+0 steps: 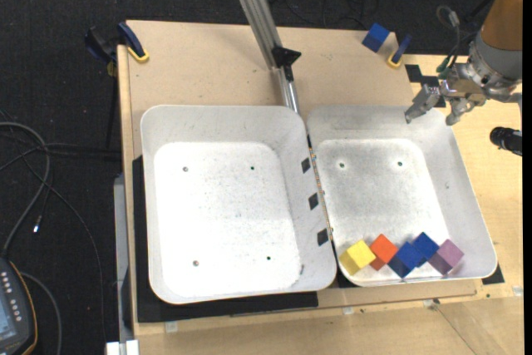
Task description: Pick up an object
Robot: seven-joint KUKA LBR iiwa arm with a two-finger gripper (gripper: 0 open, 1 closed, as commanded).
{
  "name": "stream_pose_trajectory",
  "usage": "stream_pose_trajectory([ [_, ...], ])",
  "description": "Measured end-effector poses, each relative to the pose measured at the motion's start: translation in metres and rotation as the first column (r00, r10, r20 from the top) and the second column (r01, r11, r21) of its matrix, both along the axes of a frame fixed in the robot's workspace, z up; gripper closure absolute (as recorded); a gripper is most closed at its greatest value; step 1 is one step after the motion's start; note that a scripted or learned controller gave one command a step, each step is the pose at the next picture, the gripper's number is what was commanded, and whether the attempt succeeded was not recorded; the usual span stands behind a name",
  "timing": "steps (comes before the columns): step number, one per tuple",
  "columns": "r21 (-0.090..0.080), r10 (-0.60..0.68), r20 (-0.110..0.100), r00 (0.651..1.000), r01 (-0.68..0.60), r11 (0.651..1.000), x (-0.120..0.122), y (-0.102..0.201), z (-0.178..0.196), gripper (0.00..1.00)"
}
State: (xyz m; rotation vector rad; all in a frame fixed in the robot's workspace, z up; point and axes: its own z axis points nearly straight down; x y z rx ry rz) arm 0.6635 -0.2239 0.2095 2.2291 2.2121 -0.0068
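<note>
The gripper [438, 110] is seen above the right bin's [378, 150] far right corner, fingers spread, nothing between them. Yellow [358, 256], orange [383, 248], blue [415, 253] and purple [448, 255] blocks are clustered along the bin's near edge.

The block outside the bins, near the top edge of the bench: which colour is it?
Blue. The block shows best in the camera view, on the bench.

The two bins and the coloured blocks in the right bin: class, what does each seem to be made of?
Bins: likely moulded plastic, matt white, with rounded corners and scuffed grey speckling. Blocks: solid-coloured cubes, matt, possibly painted wood or foam; the view cannot settle which.
</note>
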Motion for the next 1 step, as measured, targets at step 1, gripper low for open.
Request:
stream_pose_trajectory([
  [1, 0.004, 0.006, 0.001, 1.000, -0.006, 1.000, -0.0485, -0.0006, -0.1166, 0.00],
])
